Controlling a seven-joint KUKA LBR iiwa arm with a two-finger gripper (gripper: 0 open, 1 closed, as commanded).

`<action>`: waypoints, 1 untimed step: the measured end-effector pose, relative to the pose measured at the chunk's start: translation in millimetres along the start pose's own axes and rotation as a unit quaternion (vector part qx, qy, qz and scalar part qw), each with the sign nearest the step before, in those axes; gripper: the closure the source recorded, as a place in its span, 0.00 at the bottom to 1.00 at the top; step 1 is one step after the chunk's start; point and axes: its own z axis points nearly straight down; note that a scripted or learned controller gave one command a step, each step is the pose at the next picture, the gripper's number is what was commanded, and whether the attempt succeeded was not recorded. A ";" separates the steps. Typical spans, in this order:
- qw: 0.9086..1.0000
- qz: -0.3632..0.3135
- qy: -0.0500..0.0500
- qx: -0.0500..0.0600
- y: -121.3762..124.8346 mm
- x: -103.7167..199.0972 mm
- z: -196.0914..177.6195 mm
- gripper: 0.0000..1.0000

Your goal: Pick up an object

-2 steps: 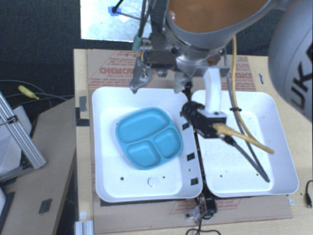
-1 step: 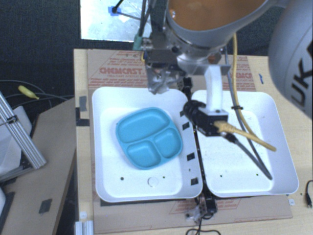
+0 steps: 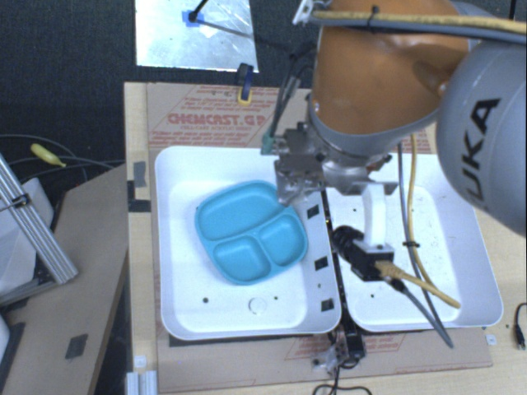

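Grey arm (image 3: 486, 130) looms nearest. Beneath the tool (image 3: 290, 189), whose grip state cannot be told, lies a blue tray (image 3: 247, 233); its smooth rim risks slipping.

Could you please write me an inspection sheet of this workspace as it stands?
Surface: two white bins side by side, left bin and right bin, on brown cardboard.
Job's things: blue tray with three compartments, lying flat in the left bin.
Clutter: nothing seen.
Grippers: gripper sits over the tray's upper right edge; no object seen held.
Cables: yellow hose and black connector hang from the arm over the right bin.
Surroundings: shiny sheet behind the bins, metal frame at left.
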 end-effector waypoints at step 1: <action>1.000 -0.001 0.003 -0.006 1.4 -41.6 -12.7 1.00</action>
